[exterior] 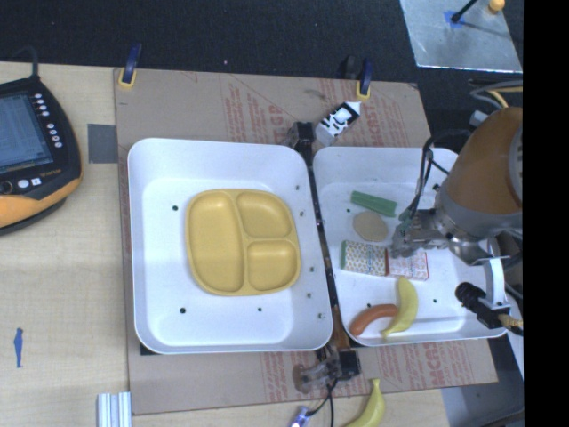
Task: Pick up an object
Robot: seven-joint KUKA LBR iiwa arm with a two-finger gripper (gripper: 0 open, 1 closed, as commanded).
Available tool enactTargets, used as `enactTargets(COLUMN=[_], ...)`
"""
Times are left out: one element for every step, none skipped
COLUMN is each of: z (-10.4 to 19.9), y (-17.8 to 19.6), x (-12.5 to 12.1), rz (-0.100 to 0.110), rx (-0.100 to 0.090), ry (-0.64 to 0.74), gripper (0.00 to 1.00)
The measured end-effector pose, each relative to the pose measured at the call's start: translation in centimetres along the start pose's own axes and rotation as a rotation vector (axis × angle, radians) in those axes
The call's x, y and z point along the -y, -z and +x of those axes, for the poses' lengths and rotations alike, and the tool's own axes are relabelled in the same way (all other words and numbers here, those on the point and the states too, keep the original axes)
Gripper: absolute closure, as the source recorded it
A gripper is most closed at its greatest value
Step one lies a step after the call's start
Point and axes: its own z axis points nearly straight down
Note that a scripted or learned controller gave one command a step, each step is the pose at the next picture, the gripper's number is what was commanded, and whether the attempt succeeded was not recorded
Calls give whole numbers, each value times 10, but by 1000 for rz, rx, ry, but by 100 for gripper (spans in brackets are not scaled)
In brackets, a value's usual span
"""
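Observation:
The right bin (342, 181) holds several small objects: a green block (372, 203), a tan round disc (371, 227), a green-patterned packet (363, 258), a red-patterned packet (411, 266), a yellow banana (404, 307) and an orange sausage (373, 317). My gripper (409, 242) hangs low in this bin, right over the top edge of the red-patterned packet and just right of the tan disc. The wrist's body hides what lies directly under it. I see nothing lifted off the bin floor.
The left bin (160, 212) carries a yellow compartment tray (242, 240). A teach pendant (31, 154) lies at the far left of the bench. A second banana (372, 407) lies outside the bins at the bottom. A black-and-white object (338, 119) sits behind the bins.

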Motion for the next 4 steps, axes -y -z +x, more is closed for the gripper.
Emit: enactTargets(z=[0, -1, -1, 0], y=[0, 10, 10, -26], x=[0, -1, -1, 8], rz=[0, -4, -4, 9], rx=[0, 4, 4, -10], ry=[-1, 2, 3, -12], gripper=[0, 100, 0, 0])
